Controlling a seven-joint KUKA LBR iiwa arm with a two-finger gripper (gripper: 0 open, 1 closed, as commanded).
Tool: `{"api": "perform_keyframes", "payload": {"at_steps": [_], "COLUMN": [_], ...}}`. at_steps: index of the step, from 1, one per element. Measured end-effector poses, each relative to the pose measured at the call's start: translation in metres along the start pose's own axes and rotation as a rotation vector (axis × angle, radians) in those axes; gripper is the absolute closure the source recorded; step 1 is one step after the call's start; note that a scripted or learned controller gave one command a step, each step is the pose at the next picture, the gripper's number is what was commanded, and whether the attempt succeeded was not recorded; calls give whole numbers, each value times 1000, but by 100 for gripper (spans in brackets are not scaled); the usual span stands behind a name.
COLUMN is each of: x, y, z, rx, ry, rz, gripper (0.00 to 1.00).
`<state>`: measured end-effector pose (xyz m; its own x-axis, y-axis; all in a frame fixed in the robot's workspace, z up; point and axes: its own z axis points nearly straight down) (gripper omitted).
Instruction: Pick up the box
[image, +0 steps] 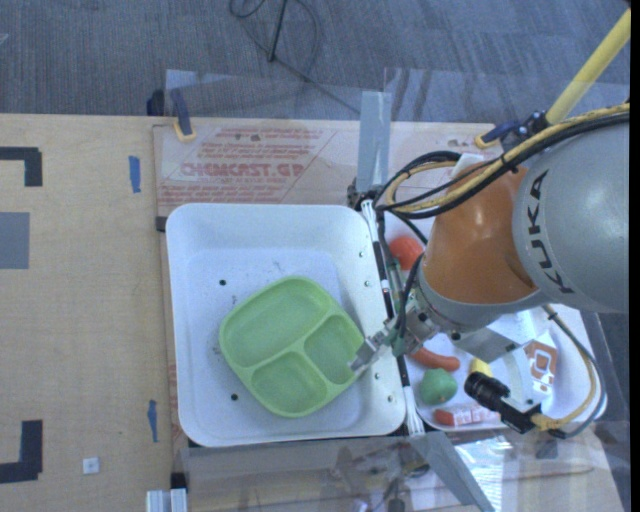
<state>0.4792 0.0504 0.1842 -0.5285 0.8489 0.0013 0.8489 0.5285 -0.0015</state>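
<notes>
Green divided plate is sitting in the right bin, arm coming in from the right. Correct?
Not quite. In the camera view the green divided plate lies in the left bin, not the right one. The arm does come in from the right, over the right bin.

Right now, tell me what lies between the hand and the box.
The hand sits at the wall between the bins, beside the green plate. The white box lies in the right bin; a red piece and a green ball lie between them.
</notes>
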Motion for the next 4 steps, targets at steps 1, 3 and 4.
{"api": "perform_keyframes", "payload": {"at_steps": [1,3,4], "x": [0,30,30], "y": [0,26,26], "z": [0,0,0], "rx": [0,-3,-3], "ry": [0,-3,-3], "rz": [0,-108,-108], "gripper": [0,100,0]}}
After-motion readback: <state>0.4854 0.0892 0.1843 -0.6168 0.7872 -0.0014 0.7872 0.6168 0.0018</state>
